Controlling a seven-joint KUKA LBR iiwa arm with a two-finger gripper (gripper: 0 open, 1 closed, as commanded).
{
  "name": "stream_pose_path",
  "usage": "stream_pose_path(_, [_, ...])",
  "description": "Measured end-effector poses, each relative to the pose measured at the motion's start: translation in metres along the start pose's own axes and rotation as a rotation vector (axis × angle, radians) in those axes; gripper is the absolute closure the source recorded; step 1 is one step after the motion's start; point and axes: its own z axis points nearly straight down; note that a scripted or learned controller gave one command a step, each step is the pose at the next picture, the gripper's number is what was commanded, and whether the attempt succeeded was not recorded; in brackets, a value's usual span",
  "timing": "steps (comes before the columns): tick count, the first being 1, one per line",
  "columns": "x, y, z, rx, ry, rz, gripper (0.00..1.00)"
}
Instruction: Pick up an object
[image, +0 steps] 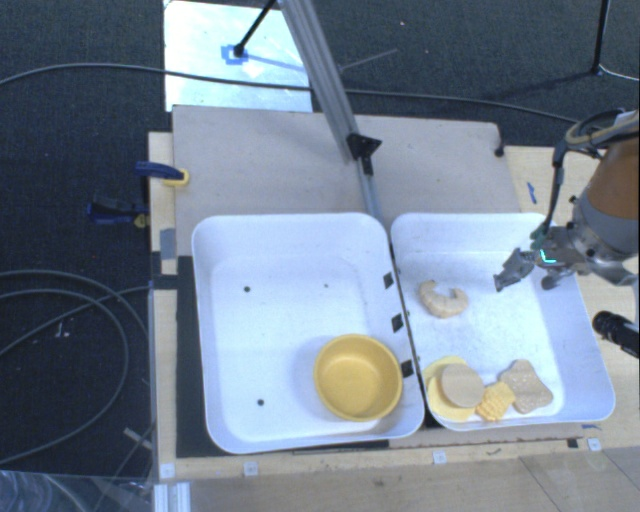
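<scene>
My gripper hangs over the right side of the right bin, its two dark fingers spread open with nothing between them. A pale curled pastry-like piece lies in that bin to the gripper's left, apart from it. At the bin's front corner a tan round disc rests on a small yellow plate. Beside the disc lie a yellow waffle-patterned piece and a tan bone-shaped piece. A yellow bowl stands upright in the left bin near its front right.
A slanted metal pole crosses the back of the bench and ends in a black clamp above the seam between the bins. Black clips sit along that seam. Cables lie on the floor at left.
</scene>
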Motion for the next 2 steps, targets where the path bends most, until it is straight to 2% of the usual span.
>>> stream_pose_path(1, [0.000,0.000,-0.001,-0.001,0.000,0.000,0.00])
stream_pose_path(2, [0.006,0.003,0.060,0.002,0.000,0.002,0.00])
